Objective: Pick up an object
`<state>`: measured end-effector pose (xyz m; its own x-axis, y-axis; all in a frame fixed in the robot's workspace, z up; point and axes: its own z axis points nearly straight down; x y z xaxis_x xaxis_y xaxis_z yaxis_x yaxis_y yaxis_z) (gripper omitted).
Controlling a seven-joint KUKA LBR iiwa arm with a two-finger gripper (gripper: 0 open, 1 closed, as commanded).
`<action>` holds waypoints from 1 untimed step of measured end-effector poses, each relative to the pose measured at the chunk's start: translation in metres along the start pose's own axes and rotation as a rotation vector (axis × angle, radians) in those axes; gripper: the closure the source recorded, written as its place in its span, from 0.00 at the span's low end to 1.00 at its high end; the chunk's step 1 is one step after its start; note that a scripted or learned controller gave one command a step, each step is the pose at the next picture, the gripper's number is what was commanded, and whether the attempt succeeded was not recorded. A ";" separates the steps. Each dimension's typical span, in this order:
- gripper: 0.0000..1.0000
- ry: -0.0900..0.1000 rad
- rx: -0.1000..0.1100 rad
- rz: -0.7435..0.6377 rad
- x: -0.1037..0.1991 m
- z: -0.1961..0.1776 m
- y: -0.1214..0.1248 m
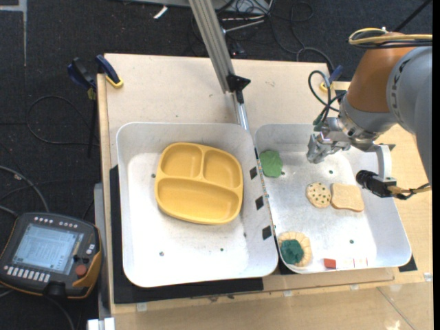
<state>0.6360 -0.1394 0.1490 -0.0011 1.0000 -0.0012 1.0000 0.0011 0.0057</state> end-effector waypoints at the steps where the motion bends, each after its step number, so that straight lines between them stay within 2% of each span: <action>1: 1.00 0.000 -0.001 0.000 0.000 -0.045 -0.003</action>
<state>0.6324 -0.1394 0.1935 -0.0012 1.0000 -0.0013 1.0000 0.0012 0.0063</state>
